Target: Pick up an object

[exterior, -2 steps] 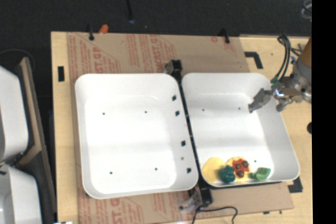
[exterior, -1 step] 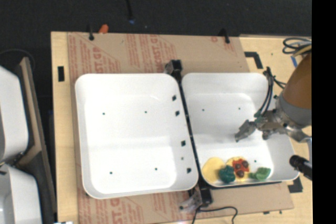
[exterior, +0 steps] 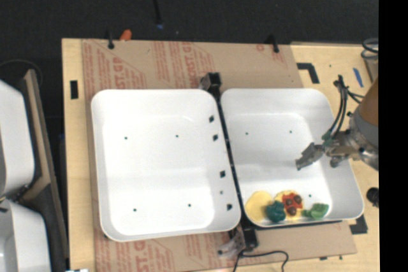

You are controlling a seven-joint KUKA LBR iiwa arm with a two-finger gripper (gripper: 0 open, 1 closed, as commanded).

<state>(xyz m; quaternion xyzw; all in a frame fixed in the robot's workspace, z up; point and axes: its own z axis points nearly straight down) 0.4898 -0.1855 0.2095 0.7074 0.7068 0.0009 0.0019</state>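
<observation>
gripper (exterior: 310, 155): over right bin (exterior: 274, 111), nothing visibly held, aperture unreadable (too small) | toys (exterior: 288, 206): heaped at bin's near wall, below and apart from gripper, likely slid there | left bin (exterior: 159, 118): bare

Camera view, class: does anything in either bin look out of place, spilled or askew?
Nothing stands out. The small objects sit bunched against the right bin's near wall, unspilled; the gripper hovers above that bin.

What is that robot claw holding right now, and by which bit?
Nothing, as far as the view shows: the gripper hangs over bare floor of the right bin, apart from the small objects at the bin's near edge.
</observation>
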